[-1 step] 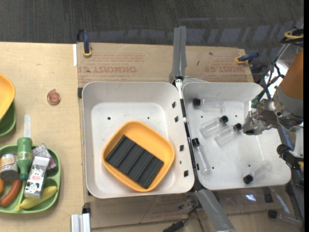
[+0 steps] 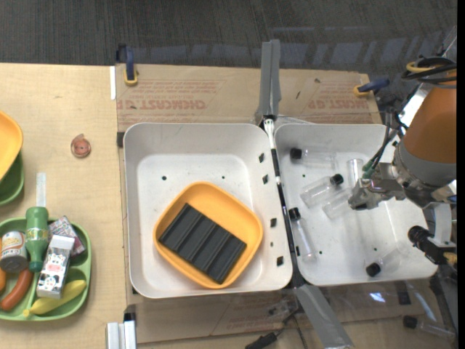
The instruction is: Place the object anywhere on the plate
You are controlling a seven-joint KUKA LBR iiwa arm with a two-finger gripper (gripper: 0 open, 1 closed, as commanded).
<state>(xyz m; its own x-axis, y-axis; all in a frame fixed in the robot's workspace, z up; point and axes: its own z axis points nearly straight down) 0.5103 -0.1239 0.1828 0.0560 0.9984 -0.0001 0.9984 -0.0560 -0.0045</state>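
The orange plate lies in the left white bin, toward its lower middle, turned at a slant. On it rests a black ridged object, a flat dark slab with parallel grooves, lying wholly inside the plate's rim and covering much of its middle.

The gripper sits over the right white bin, in the right-centre of the frame, well apart from the plate and the black object, which lie to its left and slightly lower across the divider between the bins. The arm comes in from the right edge, its orange band at the upper right. Whether the gripper is open or closed cannot be told: its tip merges with clear plastic pieces lying on the bin floor just to its left. Nothing can be seen held in it.

Small black pieces are scattered about the right bin. At the far left of the frame a green tray holds toy food, including a green bottle.
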